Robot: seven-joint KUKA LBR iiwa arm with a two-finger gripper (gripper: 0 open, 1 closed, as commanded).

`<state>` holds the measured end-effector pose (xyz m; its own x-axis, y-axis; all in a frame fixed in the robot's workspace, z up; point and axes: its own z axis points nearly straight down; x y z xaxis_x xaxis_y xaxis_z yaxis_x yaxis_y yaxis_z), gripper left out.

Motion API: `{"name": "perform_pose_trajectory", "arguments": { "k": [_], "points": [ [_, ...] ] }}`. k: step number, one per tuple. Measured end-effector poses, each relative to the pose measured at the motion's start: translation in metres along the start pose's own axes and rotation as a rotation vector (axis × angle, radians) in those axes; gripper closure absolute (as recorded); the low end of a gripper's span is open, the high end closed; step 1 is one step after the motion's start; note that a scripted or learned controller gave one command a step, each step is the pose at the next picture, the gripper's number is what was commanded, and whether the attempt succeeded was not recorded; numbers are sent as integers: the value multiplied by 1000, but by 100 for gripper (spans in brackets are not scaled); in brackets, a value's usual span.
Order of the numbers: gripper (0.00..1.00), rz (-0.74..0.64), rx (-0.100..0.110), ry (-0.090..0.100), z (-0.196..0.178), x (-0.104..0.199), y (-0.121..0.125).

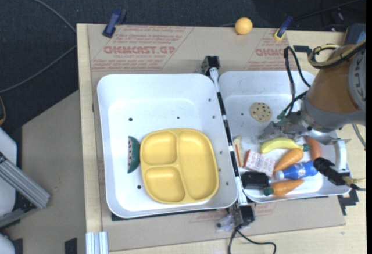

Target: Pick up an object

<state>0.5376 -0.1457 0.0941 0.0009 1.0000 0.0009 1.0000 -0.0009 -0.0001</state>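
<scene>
The right bin (244, 93) holds a pile of toy food at its front: a yellow banana (281, 145), an orange carrot (289, 159), a second carrot (286, 187), a blue bottle (299, 171), a red and white packet (258, 161) and a black item (254, 179). A round brown cookie (261, 110) lies apart, further back. My gripper (281, 129) hangs low over the bin, just behind the banana and close to it. The wrist hides what lies directly under it.
The left bin (116, 102) holds a yellow divided plate (179, 164) with a watermelon slice (133, 154) at its left edge. A yellow ball (243, 25) and blue clamps (113, 23) sit at the bench's back. Black cables loop beside the arm (334, 93).
</scene>
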Motion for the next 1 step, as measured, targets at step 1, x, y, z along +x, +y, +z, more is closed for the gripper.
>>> {"name": "perform_pose_trajectory", "arguments": {
  "k": [1],
  "points": [
    [100, 1, -2, -1, -10, 0, 0]
  ]
}}
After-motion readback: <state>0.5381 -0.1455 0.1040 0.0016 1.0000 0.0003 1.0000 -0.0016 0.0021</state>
